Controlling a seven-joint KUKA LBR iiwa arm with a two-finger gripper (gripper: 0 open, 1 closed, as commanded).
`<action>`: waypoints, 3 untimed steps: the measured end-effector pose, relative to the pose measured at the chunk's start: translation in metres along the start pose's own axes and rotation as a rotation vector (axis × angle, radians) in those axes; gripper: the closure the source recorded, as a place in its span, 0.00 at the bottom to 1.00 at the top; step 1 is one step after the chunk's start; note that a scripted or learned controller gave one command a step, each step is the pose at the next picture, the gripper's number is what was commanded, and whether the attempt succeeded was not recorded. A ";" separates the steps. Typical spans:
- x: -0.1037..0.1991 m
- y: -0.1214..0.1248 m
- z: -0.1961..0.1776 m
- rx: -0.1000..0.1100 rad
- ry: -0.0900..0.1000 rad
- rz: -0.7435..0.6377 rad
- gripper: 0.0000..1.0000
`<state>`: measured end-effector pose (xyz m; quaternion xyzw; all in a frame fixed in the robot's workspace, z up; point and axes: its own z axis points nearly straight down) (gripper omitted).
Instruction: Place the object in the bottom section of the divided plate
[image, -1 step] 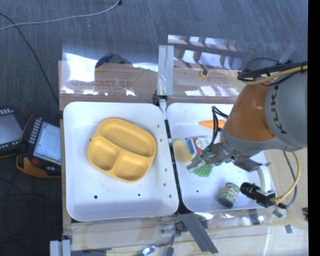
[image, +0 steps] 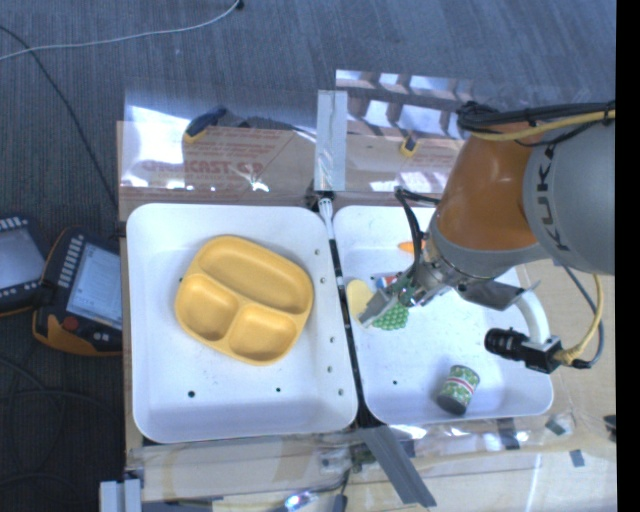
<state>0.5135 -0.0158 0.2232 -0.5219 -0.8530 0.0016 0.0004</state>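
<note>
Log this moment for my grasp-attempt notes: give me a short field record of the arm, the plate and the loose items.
arm: reaches in from the right, over the right bin
pincer: low in the right bin near the divider, at a green item; a grip on it cannot be confirmed
divided plate: yellow, three sections, in the left bin, nothing on it
yellow item: at the right bin's left edge, beside the pincer
small can: green label, lying near the right bin's front
task status: nothing placed yet

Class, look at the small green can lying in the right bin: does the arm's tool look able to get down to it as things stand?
Probably yes. The can lies alone on the bare floor of the right bin, apart from the green object under the tool. Nothing covers it; the nearby bin wall might crowd the approach.
</note>
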 end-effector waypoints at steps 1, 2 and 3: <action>0.034 0.020 -0.014 0.000 0.002 -0.040 1.00; 0.034 0.020 -0.014 0.000 0.001 -0.040 0.00; 0.108 0.054 0.062 0.004 0.002 0.094 0.00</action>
